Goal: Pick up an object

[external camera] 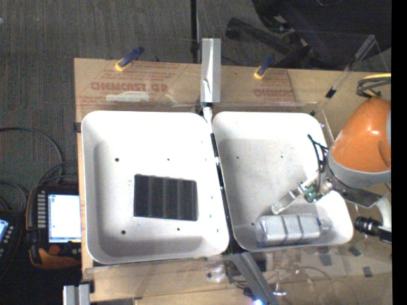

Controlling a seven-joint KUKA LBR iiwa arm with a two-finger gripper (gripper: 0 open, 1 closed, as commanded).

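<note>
A grey, ribbed, block-shaped object (292,229) lies on its side near the front edge of the right bin (254,145). A flat black ribbed rectangle (165,197) rests in the middle of the left bin (108,138). My gripper (285,202) reaches in from the right, low over the right bin's floor. It sits just behind the grey object's left half, with a small gap to it. Nothing is visibly held. The orange band of the arm (362,142) hangs over the bin's right rim.
The two bins meet at a raised seam (216,170) down the middle. A metal post (210,72) and two blue-and-yellow clamps (128,58) stand on the brown board behind them. A handheld controller (57,218) lies left of the bench.
</note>
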